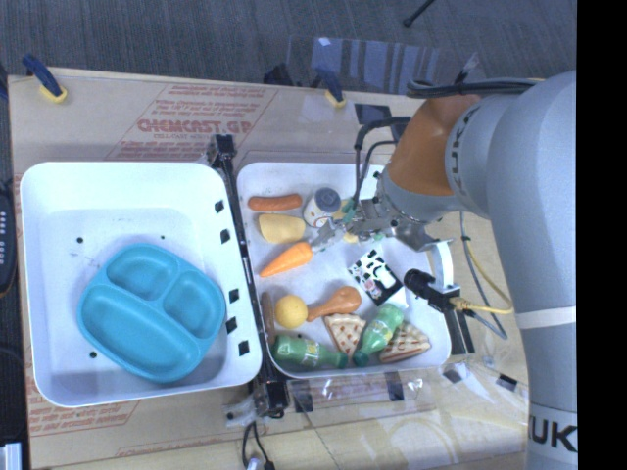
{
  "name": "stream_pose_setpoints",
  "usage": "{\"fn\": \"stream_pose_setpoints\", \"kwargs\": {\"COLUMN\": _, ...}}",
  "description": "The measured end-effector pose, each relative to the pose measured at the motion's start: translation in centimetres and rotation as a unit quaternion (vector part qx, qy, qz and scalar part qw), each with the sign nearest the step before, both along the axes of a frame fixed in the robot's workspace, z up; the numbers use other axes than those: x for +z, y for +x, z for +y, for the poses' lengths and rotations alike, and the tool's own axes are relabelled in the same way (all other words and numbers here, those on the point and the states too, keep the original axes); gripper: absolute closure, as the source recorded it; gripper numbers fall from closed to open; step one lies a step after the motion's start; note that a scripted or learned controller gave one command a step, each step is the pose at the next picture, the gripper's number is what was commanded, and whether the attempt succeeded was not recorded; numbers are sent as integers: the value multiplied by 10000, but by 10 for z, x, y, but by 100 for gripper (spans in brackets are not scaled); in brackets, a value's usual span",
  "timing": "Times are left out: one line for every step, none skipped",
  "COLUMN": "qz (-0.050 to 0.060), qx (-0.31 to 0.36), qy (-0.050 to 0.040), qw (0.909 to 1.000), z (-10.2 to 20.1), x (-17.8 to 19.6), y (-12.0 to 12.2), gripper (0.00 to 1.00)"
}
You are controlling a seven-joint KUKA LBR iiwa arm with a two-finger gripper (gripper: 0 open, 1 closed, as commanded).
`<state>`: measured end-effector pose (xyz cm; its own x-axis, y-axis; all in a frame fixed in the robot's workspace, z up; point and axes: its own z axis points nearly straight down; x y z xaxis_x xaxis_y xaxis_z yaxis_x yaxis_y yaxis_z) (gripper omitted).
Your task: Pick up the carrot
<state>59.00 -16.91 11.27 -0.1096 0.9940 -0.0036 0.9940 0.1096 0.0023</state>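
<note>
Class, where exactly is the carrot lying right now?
In the camera view, the carrot lies in the right bin, toward its left side, just below the yellow wedge and above the lemon.

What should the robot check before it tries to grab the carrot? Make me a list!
1. Carrot in plain sight, nothing lying on it: ok.
2. Carrot inside the right bin: ok.
3. Gripper close to the carrot: ok, it sits just beyond the carrot's leafy end.
4. Gripper already around the carrot: not ok, the carrot lies free on the bin floor.
5. Room beside the carrot: not ok, the yellow piece lies right next to it; the lemon is a bit apart.
6. Fingers ready for the grab: cannot tell.
</note>
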Motion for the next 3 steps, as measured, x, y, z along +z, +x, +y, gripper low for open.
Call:
{"fn": "stream_pose_setpoints", "kwargs": {"qz": 2, "qx": 263, "qy": -51, "qw": 9996, "z": 69, "x": -18, "y": -4, "gripper": 0}}
{"fn": "stream_pose_setpoints", "kwargs": {"qz": 38, "qx": -1787, "qy": 14, "qw": 9839, "z": 70, "x": -14, "y": -20, "gripper": 0}}
{"fn": "stream_pose_setpoints", "kwargs": {"qz": 82, "qx": -3792, "qy": 28, "qw": 9253, "z": 65, "x": -22, "y": -39, "gripper": 0}}
